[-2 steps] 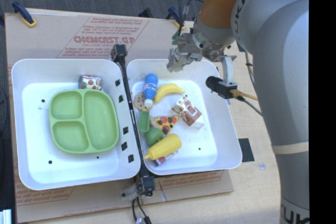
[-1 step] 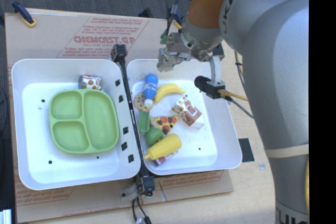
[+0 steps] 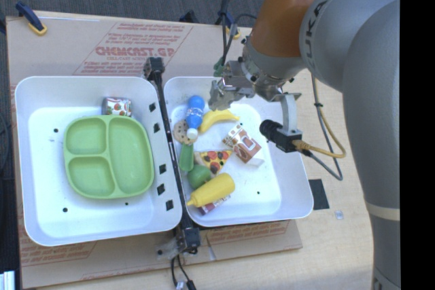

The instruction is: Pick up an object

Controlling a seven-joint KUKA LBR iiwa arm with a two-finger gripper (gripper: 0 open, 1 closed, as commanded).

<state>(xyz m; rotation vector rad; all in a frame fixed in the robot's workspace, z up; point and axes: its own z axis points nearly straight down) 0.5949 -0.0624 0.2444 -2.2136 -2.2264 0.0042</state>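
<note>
The right bin [image 3: 292, 190] holds several toy foods: a blue bottle [image 3: 195, 111], a yellow banana [image 3: 219, 120], a round cookie [image 3: 181, 132], a pizza slice [image 3: 214, 159], a brown and white carton [image 3: 243, 145], a green vegetable [image 3: 198, 176] and a yellow squeeze bottle [image 3: 212, 190]. My gripper [image 3: 221, 94] hangs over the far part of this bin, just right of the blue bottle and above the banana's upper end. Nothing can be seen held in it. The wrist and orange band hide the bin's far right corner.
The left bin [image 3: 27, 146] carries a green divided plate [image 3: 109, 156] and a small printed can [image 3: 117, 106] at its far side. A black clamp [image 3: 154, 68] sits where the bins meet. A black fitting with a yellow cable [image 3: 282, 136] overhangs the right bin's right side.
</note>
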